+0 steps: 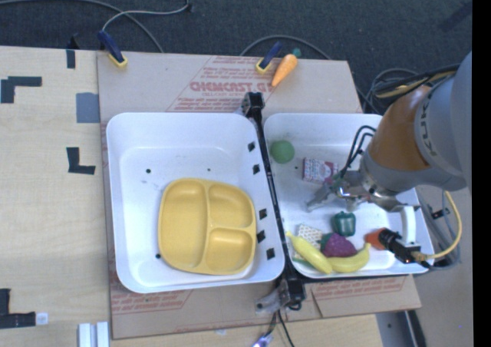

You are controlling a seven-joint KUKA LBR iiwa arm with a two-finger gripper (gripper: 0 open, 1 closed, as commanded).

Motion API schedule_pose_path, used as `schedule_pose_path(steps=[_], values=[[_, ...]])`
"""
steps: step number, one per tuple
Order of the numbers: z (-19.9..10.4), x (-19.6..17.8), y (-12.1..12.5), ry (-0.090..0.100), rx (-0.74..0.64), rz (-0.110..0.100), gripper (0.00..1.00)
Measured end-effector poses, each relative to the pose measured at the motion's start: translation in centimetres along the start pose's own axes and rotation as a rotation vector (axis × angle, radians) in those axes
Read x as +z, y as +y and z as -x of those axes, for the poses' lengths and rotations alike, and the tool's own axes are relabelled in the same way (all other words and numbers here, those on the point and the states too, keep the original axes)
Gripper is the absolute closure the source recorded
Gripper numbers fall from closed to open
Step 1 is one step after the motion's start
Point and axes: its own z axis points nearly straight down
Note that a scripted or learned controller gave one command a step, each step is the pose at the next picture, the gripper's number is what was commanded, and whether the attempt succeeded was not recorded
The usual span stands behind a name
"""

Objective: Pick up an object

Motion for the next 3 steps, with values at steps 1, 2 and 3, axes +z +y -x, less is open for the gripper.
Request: schedule_pose_path(steps=[1, 2, 3], values=[[-0.5, 0.0, -4.8, -0.001, 0.0, 0.004, 0.0], [-0.4, -1.1, -4.8, -0.002, 0.001, 0.004, 1.0], [-5.8, -9.8, -0.9, 0.002, -0.002, -0.003, 1.0]])
